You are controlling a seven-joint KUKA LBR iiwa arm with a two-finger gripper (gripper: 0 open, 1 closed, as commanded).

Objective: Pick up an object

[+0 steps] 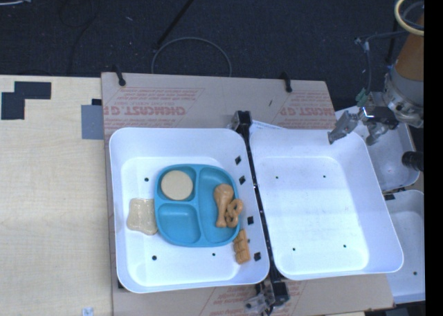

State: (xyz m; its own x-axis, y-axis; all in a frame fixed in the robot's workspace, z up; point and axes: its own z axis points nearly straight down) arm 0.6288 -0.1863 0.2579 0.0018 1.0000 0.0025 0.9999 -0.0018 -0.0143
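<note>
A pale wood bench [48,204] fills the left and lower part of the view, seen from above at a slant. A few dark grey and black patches [28,97] mark its top left area. On the bench lies a brown cardboard sheet [208,104] with red print, and on that sheet sit two shallow white bins side by side, joined by black clips along their shared edge.

The left bin [138,145] holds a blue tray [181,228] with three compartments. A round tan disc [176,184] lies in the tray's upper left compartment. A knobbly tan toy [226,205] lies in the right compartment. A pale flat piece [142,216] rests on the bin floor, touching the tray's left edge. A small orange-brown piece [241,246] lies on the bin floor just beside the tray's lower right corner.

The right bin [318,211] shows a bare white floor with a few small dark dots.

Behind the bench the floor is dark carpet [277,24], crossed by thin black cables, one looped in an arc.

The arm [410,59] enters at the upper right, its orange band visible. Its gripper [361,125] hangs over the right bin's far right corner, well apart from everything in the left bin. The two fingers are spread wide with nothing between them.
</note>
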